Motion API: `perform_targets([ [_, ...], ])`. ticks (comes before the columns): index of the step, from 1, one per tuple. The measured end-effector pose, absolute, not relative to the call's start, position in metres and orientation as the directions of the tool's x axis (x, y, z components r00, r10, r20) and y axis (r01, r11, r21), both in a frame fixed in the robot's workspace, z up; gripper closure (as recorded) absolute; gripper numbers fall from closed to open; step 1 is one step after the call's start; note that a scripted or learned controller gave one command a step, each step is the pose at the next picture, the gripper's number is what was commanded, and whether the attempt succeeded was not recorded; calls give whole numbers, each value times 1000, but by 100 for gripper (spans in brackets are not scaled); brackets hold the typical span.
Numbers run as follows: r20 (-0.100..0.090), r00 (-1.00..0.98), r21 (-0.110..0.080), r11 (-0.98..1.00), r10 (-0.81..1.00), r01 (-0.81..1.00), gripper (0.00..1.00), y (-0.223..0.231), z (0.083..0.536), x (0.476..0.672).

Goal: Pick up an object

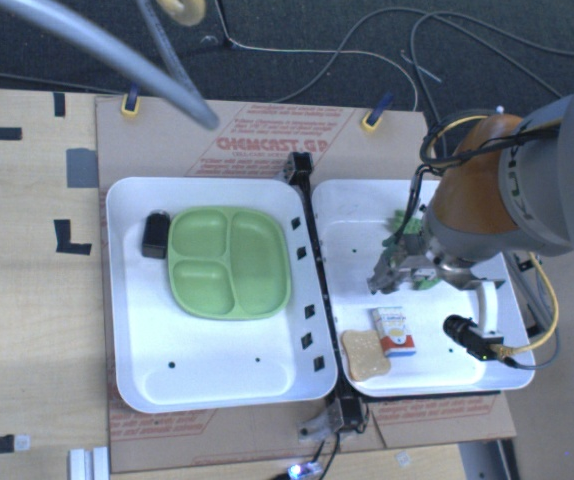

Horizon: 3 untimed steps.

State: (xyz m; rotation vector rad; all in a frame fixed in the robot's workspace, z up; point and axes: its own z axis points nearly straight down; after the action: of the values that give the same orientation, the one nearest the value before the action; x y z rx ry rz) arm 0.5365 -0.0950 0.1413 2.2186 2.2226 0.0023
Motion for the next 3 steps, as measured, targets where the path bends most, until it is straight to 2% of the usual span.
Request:
perform_targets([
  [2,-1,-1,5,1,1000,1000,100,-104,249,534],
  [3,1,-6,-1,6,1000,1000,100,-50,235,532],
])
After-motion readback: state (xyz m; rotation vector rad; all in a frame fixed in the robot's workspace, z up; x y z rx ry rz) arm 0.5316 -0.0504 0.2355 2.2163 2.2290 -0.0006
